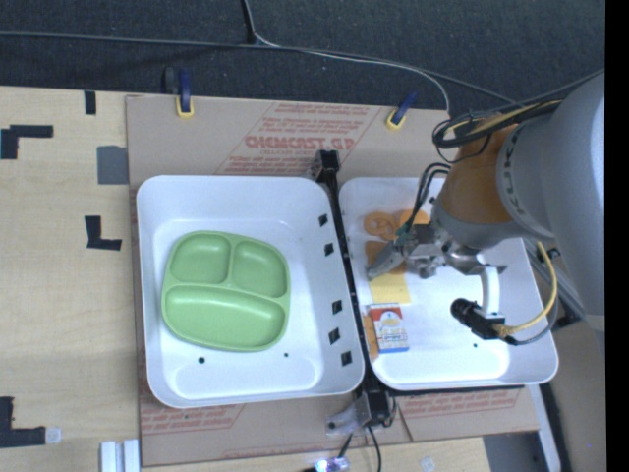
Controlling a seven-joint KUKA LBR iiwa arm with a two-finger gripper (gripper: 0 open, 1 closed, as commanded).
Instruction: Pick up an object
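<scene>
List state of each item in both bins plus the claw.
green divided plate: flat, upright, in left bin, nothing on it.
yellow block: lying flat in right bin, just below the claw.
small carton: lying flat by the right bin's left wall.
orange pieces: on the bin floor, partly hidden by the arm.
claw: low over the right bin, nothing visibly held.

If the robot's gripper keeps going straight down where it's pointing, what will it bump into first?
Probably the yellow block in the right bin. The gripper points down and left over the small items there, but depth is hard to judge from above.
</scene>
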